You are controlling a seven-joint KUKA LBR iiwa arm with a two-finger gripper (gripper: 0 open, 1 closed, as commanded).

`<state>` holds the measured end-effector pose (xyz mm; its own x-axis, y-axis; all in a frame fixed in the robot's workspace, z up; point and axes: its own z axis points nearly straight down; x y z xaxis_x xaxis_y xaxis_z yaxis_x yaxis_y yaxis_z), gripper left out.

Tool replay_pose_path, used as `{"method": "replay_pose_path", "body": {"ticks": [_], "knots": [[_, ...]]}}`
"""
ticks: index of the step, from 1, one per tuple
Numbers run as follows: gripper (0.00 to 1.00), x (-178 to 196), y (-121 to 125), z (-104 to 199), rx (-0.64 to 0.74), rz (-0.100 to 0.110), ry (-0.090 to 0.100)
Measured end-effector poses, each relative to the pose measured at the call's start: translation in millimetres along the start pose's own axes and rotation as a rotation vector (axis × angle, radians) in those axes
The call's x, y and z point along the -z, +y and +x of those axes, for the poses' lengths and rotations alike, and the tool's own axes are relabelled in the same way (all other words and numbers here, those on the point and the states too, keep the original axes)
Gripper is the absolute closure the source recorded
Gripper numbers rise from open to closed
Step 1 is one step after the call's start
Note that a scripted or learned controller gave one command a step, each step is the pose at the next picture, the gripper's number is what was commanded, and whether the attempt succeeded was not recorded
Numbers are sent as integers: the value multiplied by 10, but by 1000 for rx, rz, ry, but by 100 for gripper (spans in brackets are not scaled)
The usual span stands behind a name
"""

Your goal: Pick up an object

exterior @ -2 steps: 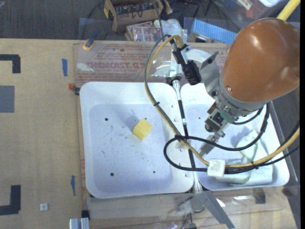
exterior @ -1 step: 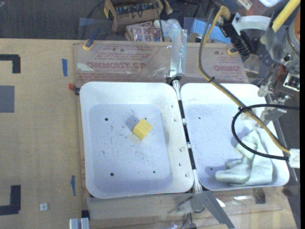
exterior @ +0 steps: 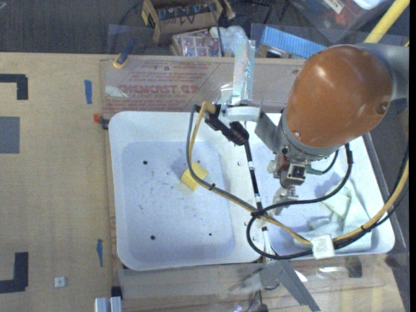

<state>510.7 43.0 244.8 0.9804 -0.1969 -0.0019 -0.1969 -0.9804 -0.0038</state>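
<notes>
A small yellow block (exterior: pixel 193 177) lies in the left bin (exterior: pixel 130 239), near its right side. In the right bin (exterior: pixel 385 234) a pale, whitish-green object (exterior: pixel 334 217) rests toward the front right corner. My gripper (exterior: pixel 286 195) hangs over the right bin's middle, under the arm's big orange band (exterior: pixel 338 96). It sits left of the pale object and well right of the yellow block. Nothing shows as held in it. The wrist hides much of the right bin's back half.
Black and yellow cables (exterior: pixel 227 194) loop from the arm across the divider between the bins and down to the front rim. A clear plastic sheet (exterior: pixel 169 90) lies behind the bins. Clutter and boxes (exterior: pixel 188 8) stand past the bench's far edge.
</notes>
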Motion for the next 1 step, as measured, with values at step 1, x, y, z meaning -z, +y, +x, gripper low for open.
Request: {"method": "replay_pose_path", "body": {"ticks": [1], "knots": [[0, -516, 608, 117, -1, -1, 0]]}}
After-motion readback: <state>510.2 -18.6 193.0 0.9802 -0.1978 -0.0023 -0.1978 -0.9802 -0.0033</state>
